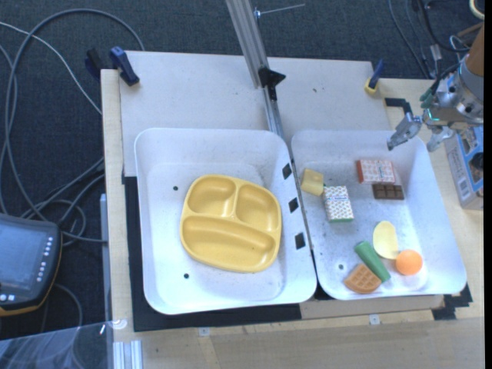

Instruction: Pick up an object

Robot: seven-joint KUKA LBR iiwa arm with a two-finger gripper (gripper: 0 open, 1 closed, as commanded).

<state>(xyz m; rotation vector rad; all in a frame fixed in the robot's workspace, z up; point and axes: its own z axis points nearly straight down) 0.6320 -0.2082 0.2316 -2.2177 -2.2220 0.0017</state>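
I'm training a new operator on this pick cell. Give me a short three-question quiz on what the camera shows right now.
1. True or false: the yellow divided plate lies in the left bin.
2. Which thing touches the orange ball? A) the brown chocolate bar B) the pale yellow slice C) the green-patterned box
3. Fill in: the gripper hovers over the right bin's ____ right corner.

Key: 1 true; 2 B; 3 far.

A divided plate (230, 223) lies in the left bin (154, 156); toys fill the right bin (442, 229).
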